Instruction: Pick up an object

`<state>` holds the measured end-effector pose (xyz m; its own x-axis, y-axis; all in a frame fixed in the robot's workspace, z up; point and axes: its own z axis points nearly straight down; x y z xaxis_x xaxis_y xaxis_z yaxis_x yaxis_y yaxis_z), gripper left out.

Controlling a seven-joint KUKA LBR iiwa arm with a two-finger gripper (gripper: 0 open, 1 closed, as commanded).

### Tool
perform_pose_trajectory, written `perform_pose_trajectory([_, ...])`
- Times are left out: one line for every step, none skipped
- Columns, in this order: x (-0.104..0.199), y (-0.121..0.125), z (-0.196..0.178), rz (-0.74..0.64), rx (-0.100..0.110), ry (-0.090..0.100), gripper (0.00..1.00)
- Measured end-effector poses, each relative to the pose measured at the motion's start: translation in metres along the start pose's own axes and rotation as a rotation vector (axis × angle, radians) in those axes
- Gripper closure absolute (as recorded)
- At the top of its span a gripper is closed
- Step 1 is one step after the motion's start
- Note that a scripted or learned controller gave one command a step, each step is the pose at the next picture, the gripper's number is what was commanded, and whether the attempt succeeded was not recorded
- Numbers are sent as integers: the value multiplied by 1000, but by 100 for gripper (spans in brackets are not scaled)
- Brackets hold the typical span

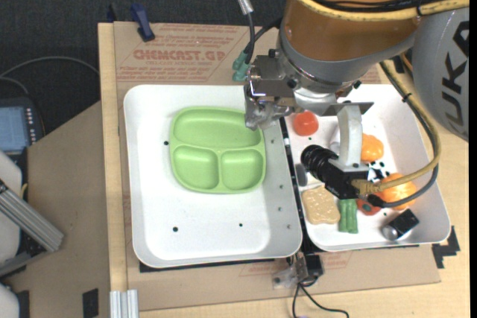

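Claw [257, 114] poised over the far right corner of the green plate [218, 149], itself flat in the left bin [149, 197] and the likeliest thing to pick. Cannot tell the claw's state, whether wide, narrow or closed on anything: too much wrist bulk overhead. For a clean pick, straddle the plate's raised rim squarely, one side within and one without, rather than pressing down on the flat. Keep clear of the ridge [286, 182] just right of the plate. Close firmly, then lift slowly and level: probably a light, broad thing, prone to tipping and slipping from a corner hold. Failing that, shift just right of the plate to the small red ball [305, 123], round and apt to roll, so centre over it before closing. Farther right of the plate, a clutter hard to make out: a tan biscuit [320, 206], a green stick [348, 216], something orange [373, 149], a small dark block [400, 223]. Hidden under the arm: the ground beyond the plate's far right corner, and anything directly beneath the claw.
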<state>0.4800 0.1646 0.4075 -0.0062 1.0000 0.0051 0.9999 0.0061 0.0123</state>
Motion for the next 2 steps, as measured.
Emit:
perform_pose_trajectory([13, 1, -137, 2, -6, 2, 100])
perform_pose_trajectory([48, -2, -11, 2, 25, -10, 100])
